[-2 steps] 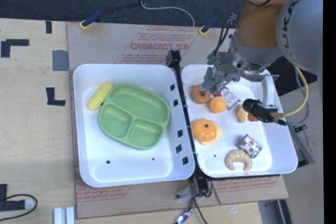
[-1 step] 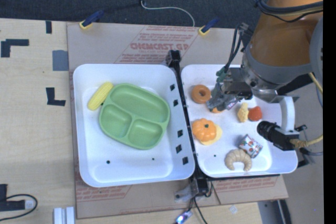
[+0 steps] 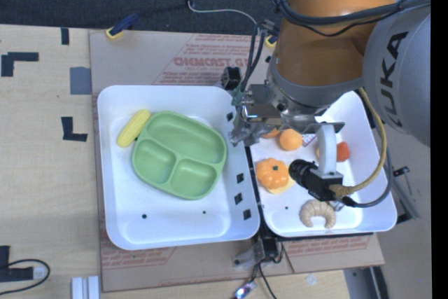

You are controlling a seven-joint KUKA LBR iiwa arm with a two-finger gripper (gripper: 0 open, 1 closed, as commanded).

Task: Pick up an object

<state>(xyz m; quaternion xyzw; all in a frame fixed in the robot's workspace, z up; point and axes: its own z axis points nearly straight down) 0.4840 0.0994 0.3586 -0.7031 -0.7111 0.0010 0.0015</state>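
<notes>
Glossy ribbed orange pumpkin (image 3: 273,174), rounded.

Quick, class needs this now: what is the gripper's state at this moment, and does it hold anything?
Gripper: over the right bin, near the small orange ball; open or closed cannot be told, and no object is seen held.

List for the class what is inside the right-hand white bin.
The right bin holds a small orange pumpkin, a croissant, an orange fruit and a red-orange piece. The arm covers the bin's far part, so anything there is hidden.
</notes>
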